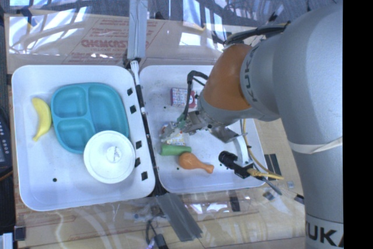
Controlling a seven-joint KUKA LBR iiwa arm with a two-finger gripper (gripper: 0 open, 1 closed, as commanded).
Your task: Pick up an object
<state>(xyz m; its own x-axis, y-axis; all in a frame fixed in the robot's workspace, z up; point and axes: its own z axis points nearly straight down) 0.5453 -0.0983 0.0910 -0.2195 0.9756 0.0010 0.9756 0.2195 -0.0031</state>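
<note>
- Gripper (185, 121) low in the right bin (152, 125), centre frame; its state cannot be told
- Green object (175, 150) and orange drumstick (196, 163) just below it

Your arm (303, 84) comes in from the right edge of the frame, a thick grey body filling the right side from top to bottom. It bends toward the middle of the frame, where the orange band (228, 84) wraps the wrist. Below and left of that band, your gripper (185, 122) points down and left, near the frame's centre. Its tips are too small and cluttered to read.
</note>
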